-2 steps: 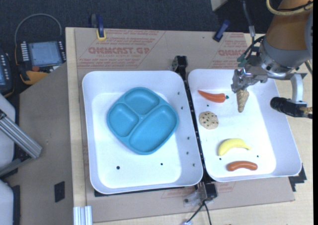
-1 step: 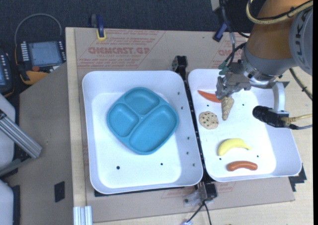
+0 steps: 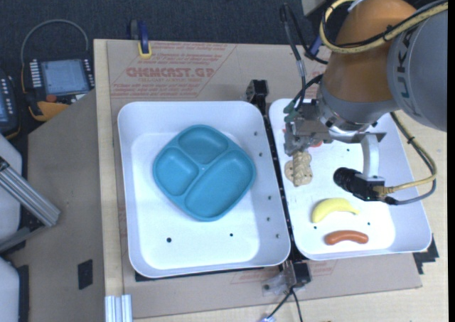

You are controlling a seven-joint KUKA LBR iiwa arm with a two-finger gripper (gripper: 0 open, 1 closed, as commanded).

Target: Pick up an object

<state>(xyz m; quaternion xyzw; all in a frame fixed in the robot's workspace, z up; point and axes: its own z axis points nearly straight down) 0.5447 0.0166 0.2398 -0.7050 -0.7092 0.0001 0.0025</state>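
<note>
Blue plate [image 3: 204, 171], white bins [image 3: 142, 228], yellow banana [image 3: 334, 208], red sausage [image 3: 347, 238], beige lump [image 3: 299, 169].

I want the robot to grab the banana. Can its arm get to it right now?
Probably yes. The banana lies uncovered in the right bin, apart from the sausage, and the end effector hangs above that same bin, over the beige lump.

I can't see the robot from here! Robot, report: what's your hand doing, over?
Hand low in right bin, just above beige lumpy toy. Nothing seen held. Banana and sausage lie apart, nearer front. Blue divided plate sits in left bin.
</note>
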